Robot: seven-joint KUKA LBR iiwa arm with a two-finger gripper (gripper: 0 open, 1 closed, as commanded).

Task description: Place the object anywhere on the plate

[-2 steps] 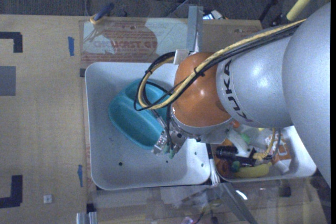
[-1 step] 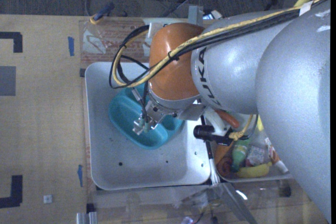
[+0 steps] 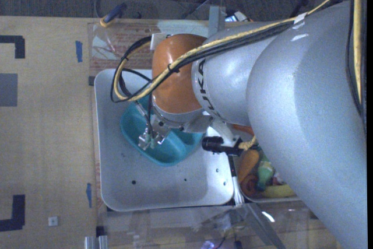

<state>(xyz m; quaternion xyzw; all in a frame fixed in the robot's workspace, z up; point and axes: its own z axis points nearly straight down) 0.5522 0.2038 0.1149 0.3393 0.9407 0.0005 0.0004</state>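
Observation:
A teal plate [image 3: 169, 151] lies in the left white bin [image 3: 157, 189], partly hidden under the arm's orange wrist band. My gripper [image 3: 147, 140] hangs right over the plate's left part, its fingertips close to the plate's surface. The fingertips look close together, and I cannot make out any object between them. The arm's grey body covers the right half of the view and most of the right bin.
The right bin [image 3: 262, 181] shows a small corner with several colourful objects, orange, green and yellow. Yellow and black cables [image 3: 125, 81] loop off the wrist above the left bin's upper left. Bare bin floor lies below and left of the plate.

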